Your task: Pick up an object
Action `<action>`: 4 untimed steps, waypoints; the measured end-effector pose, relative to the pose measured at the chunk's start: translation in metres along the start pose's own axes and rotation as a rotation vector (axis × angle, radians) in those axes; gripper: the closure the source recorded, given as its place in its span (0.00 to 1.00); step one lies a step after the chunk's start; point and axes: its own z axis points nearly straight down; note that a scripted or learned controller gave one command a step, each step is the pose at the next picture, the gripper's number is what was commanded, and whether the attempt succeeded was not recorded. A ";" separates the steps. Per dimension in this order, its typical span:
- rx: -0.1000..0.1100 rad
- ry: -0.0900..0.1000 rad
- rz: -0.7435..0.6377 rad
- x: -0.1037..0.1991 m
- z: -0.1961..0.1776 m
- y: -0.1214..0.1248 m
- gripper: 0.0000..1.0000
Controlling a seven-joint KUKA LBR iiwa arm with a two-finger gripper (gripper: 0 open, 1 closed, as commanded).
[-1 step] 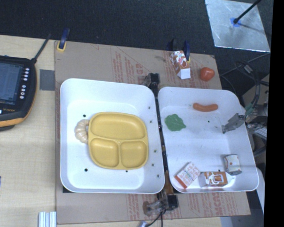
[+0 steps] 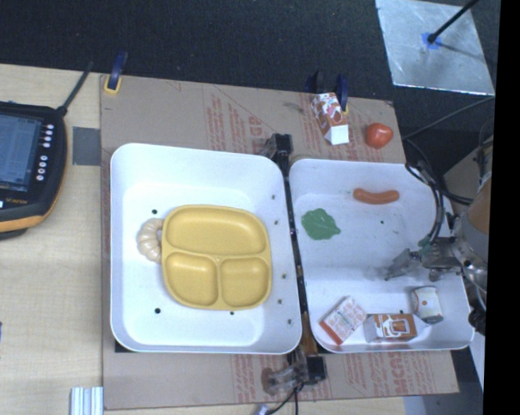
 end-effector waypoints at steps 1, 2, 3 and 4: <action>0.000 -0.001 -0.003 -0.001 -0.011 0.000 1.00; -0.004 0.000 -0.001 0.057 -0.068 0.024 1.00; 0.000 -0.001 -0.002 0.107 -0.062 0.020 1.00; -0.002 -0.002 -0.002 0.159 -0.069 0.043 1.00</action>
